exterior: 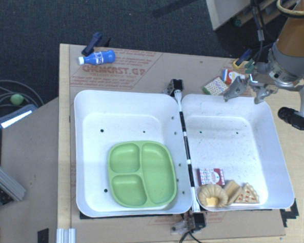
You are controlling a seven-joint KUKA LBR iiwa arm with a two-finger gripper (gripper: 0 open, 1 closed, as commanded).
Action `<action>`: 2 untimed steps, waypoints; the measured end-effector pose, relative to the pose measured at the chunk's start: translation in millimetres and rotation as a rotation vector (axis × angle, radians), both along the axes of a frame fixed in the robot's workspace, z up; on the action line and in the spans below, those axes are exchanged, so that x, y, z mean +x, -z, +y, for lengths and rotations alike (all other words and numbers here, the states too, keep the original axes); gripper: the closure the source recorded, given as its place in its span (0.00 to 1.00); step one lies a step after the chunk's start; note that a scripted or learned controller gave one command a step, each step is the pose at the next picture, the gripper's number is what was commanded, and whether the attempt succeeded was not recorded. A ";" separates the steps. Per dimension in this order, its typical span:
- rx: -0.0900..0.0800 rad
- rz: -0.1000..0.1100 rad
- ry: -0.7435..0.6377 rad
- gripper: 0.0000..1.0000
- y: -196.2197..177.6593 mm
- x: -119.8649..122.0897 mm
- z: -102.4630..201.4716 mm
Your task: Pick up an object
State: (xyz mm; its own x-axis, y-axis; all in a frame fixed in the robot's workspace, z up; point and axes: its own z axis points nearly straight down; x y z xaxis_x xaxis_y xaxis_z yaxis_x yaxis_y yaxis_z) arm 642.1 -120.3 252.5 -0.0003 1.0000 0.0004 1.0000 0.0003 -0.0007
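My gripper (pixel 245 93) hangs above the far edge of the right bin (pixel 274 131), its two fingers (pixel 232 91) spread apart with nothing between them. At the near edge of that bin lie several small things: a red and white packet (pixel 211 176), a tan croissant-like piece (pixel 212 194), a tan block (pixel 232 191) and a waffle-like wedge (pixel 248 194). They are far from the gripper, toward the front of the bin.
The left bin (pixel 91 114) holds a green divided plate (pixel 141 173). A blue and white bottle (pixel 97 57) lies on the bench at the back left. Small colourful items (pixel 216 86) sit behind the right bin near the gripper.
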 end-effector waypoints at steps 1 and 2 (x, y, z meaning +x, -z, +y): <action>0.000 0.001 0.000 0.00 124.9 17.7 -4.4; 0.001 0.002 0.000 0.00 168.4 23.9 30.0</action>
State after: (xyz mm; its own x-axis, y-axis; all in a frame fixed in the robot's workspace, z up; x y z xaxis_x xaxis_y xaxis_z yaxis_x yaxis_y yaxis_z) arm 666.0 -90.3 84.1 -0.0007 1.0000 0.0016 1.0000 0.0007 -0.0029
